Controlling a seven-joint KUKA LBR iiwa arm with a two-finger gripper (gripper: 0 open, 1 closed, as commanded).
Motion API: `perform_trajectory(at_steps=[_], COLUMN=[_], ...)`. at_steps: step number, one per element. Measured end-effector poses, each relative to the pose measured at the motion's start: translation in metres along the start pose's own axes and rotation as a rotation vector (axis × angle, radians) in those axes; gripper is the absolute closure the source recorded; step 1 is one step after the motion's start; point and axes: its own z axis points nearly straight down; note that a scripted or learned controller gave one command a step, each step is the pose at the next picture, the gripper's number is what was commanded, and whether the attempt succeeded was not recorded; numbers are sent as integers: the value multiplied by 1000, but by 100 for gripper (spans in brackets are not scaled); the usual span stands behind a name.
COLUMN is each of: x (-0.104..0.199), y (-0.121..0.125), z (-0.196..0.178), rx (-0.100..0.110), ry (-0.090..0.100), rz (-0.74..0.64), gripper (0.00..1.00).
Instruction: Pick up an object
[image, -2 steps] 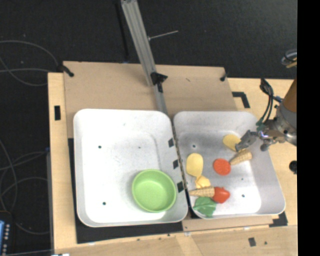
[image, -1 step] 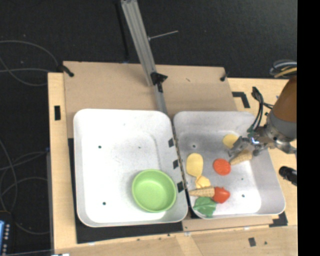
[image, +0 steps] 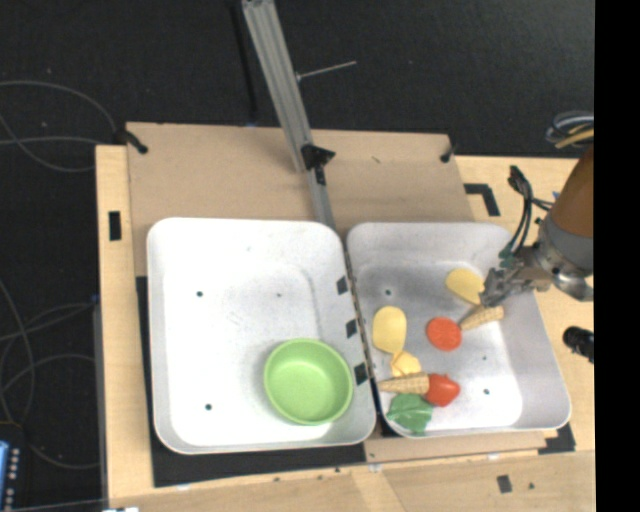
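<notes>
Gripper (image: 497, 287) first: it hangs low at the right of the frame, over the upper right part of the right bin (image: 420, 245), touching or just above a pale yellow piece (image: 464, 284). Whether its fingers are wide or narrow cannot be told.

Moving left to right: the left bin (image: 220, 270) fills the left middle of the frame. A green bowl (image: 308, 380) sits in its lower right corner, near the wall shared with the other bin; the rest of that floor is bare white.

Across the shared wall, a yellow egg-shaped piece (image: 389, 327) lies near the right bin's left edge. Below it, crowded along the lower left rim, are a small yellow piece (image: 406, 363), a tan cone-like piece (image: 404, 384), a green piece (image: 409, 411) and a red piece (image: 442, 390). Toward the middle lies a red ball (image: 444, 333), with a tan stick-like piece (image: 482, 318) just beside it, under the gripper. The lower right floor of this bin is bare.

A metal rail (image: 285, 100) slants down from the top centre of the frame. The worktop (image: 120, 330) shows as a tan border around both bins.
</notes>
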Motion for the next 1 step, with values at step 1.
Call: perform_trajectory(at_steps=[1], x=[4], y=[0], z=[-63], rx=[-4], ry=[1], rz=[-6], gripper=[100])
